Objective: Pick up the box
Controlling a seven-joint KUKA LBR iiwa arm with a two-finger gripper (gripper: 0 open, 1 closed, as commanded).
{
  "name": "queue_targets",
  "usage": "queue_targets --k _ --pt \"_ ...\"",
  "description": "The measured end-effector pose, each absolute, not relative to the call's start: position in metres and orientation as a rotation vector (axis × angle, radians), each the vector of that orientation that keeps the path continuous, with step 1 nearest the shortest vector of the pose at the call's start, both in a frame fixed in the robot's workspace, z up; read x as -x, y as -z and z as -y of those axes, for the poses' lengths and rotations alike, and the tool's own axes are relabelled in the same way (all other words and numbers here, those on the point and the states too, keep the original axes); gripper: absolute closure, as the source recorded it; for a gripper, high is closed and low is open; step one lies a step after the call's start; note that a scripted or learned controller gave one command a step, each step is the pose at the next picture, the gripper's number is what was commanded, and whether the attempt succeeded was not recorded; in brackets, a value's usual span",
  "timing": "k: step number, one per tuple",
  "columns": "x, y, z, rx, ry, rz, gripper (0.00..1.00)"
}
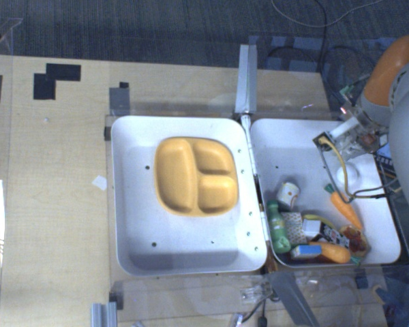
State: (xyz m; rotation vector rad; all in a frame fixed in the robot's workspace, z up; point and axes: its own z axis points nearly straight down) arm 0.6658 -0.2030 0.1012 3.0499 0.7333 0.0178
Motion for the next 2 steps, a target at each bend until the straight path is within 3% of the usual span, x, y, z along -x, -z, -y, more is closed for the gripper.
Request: queue_targets --k 2 --pt "-0.67 -0.127 0.2 -3.042 -0.034 -0.747 1.0"
